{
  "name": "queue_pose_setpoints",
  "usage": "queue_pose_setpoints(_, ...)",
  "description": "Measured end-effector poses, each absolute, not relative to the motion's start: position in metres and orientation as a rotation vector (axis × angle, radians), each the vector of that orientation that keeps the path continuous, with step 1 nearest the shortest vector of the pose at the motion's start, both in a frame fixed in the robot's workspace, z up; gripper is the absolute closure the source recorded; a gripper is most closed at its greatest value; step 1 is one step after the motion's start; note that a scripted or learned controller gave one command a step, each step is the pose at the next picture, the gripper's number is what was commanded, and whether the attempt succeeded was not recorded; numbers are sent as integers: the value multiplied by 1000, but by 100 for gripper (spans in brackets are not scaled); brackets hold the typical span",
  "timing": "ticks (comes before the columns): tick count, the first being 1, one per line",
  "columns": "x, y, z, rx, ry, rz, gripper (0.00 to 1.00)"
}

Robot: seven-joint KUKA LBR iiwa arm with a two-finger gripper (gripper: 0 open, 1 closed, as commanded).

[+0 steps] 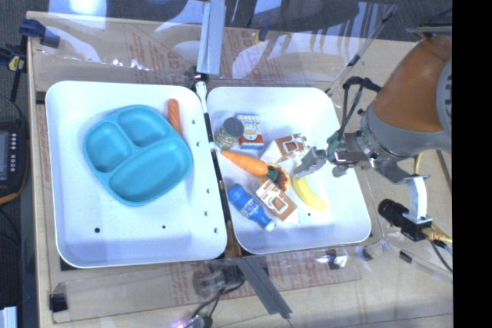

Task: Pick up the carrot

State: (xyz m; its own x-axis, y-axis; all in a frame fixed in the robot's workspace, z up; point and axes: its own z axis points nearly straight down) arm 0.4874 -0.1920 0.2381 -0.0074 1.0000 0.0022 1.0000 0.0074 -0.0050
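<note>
Divided plate (138, 154) in the left bin (61, 165) — carrot (244, 162), bottle (250, 207), banana (308, 193) in the right bin (342, 207).

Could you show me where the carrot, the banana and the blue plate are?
carrot (244, 162): camera view, middle of its orange body, in the right bin.
banana (309, 193): camera view, middle of its yellow curve, right bin.
blue plate (138, 153): camera view, the ridge between its compartments, left bin.

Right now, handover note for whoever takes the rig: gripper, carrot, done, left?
Gripper: over the right bin, beside the small cartons, holding nothing I can see.
Carrot: lies in the right bin, left of the gripper, between the can and the blue bottle; banana lies nearby.
Done: carrot not picked.
Left: move left to the carrot, grasp, lift.
</note>
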Motion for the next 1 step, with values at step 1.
queue_pose_setpoints(1, 517, -124, 170, -1699, -2636, 3, 0)
